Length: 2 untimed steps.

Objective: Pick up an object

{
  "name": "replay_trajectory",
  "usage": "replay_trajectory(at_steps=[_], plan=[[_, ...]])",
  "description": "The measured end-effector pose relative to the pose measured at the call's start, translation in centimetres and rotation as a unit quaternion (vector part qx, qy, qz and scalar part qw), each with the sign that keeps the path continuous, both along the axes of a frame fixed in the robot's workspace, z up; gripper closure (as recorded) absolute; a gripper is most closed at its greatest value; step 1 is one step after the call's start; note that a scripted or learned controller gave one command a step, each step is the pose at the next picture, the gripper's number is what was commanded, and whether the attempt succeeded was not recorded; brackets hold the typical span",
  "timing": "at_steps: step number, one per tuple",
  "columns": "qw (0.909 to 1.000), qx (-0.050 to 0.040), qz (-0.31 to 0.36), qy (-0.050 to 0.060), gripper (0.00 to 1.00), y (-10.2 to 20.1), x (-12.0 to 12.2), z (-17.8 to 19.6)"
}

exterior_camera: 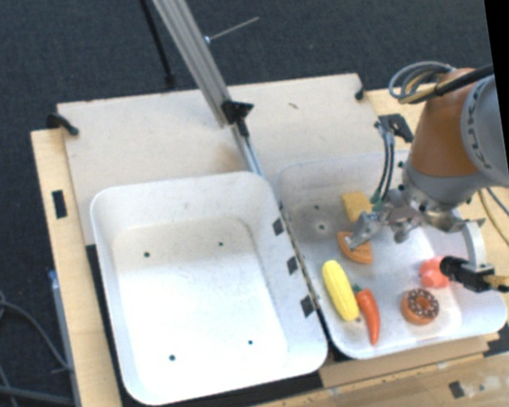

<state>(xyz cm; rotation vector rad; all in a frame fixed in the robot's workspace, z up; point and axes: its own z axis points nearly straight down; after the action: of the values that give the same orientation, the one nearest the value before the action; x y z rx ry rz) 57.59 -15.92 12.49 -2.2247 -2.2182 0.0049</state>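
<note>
My gripper (pixel 364 231) is low over the right bin (pixel 302 191), near its middle. It hangs right at the top edge of an orange wedge-shaped piece (pixel 355 251); whether it touches it is unclear. A yellow block (pixel 357 202) lies just behind the gripper. In front of it lie a yellow corn cob (pixel 340 290) and an orange carrot (pixel 370 316). A chocolate donut (pixel 421 306) and a small red piece (pixel 433 273) sit at the bin's front right.
The left bin (pixel 115 219) stands beside the right one. A slanted metal pole (pixel 199 54) rises from the bench behind the bins. The arm's orange band (pixel 434 138) and cables (pixel 476 259) overhang the right bin's right side.
</note>
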Motion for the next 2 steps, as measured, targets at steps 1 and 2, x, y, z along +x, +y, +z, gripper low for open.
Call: replay_trajectory(at_steps=[1,2], plan=[[1.0,0.0003,-0.003,-0.003,1.0,-0.1,0.2,1.4],[1.0,-0.0004,-0.001,-0.005,1.0,-1.2,0.4,7.2]])
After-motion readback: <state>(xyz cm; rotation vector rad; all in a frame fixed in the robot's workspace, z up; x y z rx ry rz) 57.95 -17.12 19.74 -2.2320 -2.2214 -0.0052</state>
